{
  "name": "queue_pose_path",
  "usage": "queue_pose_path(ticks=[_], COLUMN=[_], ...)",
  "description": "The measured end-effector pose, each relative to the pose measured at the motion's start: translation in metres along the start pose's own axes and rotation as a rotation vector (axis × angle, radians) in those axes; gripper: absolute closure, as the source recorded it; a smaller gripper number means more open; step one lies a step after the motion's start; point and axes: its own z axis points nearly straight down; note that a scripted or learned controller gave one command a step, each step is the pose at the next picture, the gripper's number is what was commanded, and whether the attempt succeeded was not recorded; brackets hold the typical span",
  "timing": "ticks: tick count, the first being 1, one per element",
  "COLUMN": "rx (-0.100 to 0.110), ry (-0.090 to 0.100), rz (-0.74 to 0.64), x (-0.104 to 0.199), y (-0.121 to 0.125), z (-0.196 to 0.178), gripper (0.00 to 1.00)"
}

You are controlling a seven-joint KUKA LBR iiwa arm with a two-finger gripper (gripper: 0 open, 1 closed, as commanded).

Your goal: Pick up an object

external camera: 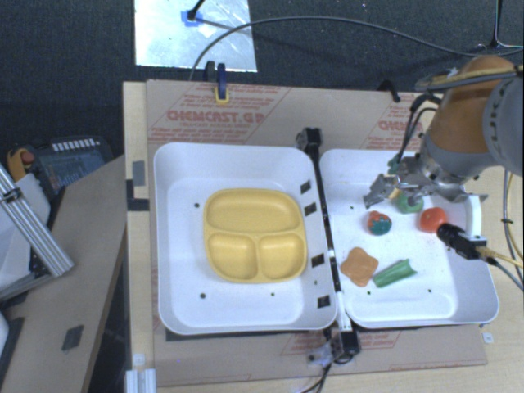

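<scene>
Camera view, claw: my claw hangs over the far part of the right bin, the arm reaching in from the right. I cannot tell from this slant how it is set — the metal tips blur against the white floor, and I see nothing held between them.

Camera view, nearest object: the teal-and-red ball lies just near of the claw, a touch to the left — the shortest way down for me.

Camera view, other candidates: a green piece sits just beside the claw on its right, partly under the wrist; a red ball lies to the right and nearer; the tan biscuit-like piece and the green pod lie well toward the near edge.

Camera view, long axis: the green pod runs left-near to right-far; the round things have no axis to mind.

Camera view, left bin: the yellow divided tray sits in the left bin, well apart from the claw.

Judgement: I would take the teal-and-red ball — a short move toward the near side, then down.
</scene>
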Motion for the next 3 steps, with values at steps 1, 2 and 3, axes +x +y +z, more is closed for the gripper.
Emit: queue_pose_path(ticks=[1,2,3], rx=[0.0,-0.006,-0.011], ry=[0.001,-0.001,-0.002], rz=[-0.003,-0.001,-0.002], x=[0.007,0.006,0.003], y=[0.004,0.006,0.007], z=[0.059,0.045,-0.02], gripper=[0.0,1.0,1.0])
